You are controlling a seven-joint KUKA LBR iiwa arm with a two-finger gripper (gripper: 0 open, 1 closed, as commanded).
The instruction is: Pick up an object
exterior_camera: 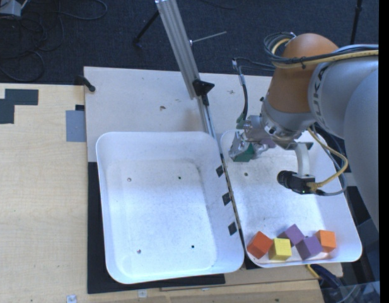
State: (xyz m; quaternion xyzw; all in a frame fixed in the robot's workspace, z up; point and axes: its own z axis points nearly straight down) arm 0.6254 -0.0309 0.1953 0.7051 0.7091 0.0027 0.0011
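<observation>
We see two white bins side by side on the bench: the left bin [118, 150] and the right bin [348, 245]. The arm [345, 100] reaches in from the right, its orange band [301, 65] above the wrist, and the gripper [243, 147] hangs over the far left corner of the right bin, close to the divider between the two bins. A small green object [244, 154] sits right at the fingertips, low against the bin floor, and it looks to lie between the fingers, but we cannot tell from this angle whether the jaws are clenched on it or merely around it.

Along the near edge of the right bin lies a cluster of blocks, well apart from the gripper: an orange block [260, 244] at the left, a yellow block [282, 249] just beside it, a purple block [294, 233] behind the yellow one, a second purple block [309, 247] to its right, and another orange block [326, 240] at the right end. They sit close together, several touching.

A slanted metal rail [181, 49] rises from the bench behind the bins, and a black cable [330, 175] loops beside the wrist
</observation>
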